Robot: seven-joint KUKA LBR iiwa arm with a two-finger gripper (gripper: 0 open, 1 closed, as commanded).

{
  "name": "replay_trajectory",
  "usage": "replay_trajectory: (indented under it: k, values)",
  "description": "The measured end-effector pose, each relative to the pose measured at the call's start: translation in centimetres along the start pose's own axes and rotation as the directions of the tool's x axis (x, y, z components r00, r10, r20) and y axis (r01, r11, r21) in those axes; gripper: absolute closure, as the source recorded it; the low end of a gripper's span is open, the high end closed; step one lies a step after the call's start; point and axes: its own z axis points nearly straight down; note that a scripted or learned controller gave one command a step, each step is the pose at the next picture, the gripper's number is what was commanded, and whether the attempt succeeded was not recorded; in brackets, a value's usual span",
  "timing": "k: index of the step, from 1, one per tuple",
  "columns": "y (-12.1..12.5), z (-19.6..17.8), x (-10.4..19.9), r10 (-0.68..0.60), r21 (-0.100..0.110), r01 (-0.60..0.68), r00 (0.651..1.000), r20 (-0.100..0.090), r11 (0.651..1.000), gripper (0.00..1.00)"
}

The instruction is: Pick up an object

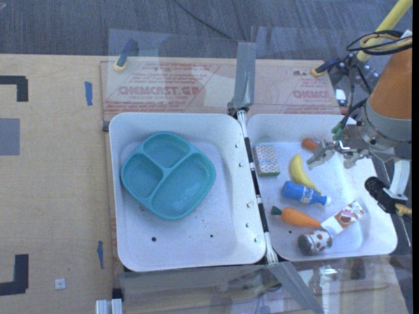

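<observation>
So the gripper (325, 153) hangs open and empty just above the banana (300, 171) in the right bin (386, 241), probably lining up a grab.

Bright, even light, soft shadows, slightly blurry picture throughout.

The right bin (386, 244) serves as landmark; every candidate lies inside it. A patterned sponge block (266, 159) lies flat near its left wall, toward the far end. A yellow banana (300, 172) curves near the middle. A small orange piece (309, 144) sits farther back. A blue bottle (304, 193) lies on its side centrally. An orange carrot (298, 217) lies nearer the front, beside a white-and-red tube (345, 217) and a dark can (315, 242).
</observation>
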Motion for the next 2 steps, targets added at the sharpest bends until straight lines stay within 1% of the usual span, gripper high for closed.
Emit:
replay_trajectory:
  k: [1,2]
  values:
    - [-1.5,10.1,-1.3,0.041,-0.035,-0.041,0.999,0.002,0.999,0.0]
    - [3.9,12.4,1.7,-0.011,-0.015,0.011,1.0,0.006,1.0,0.0]
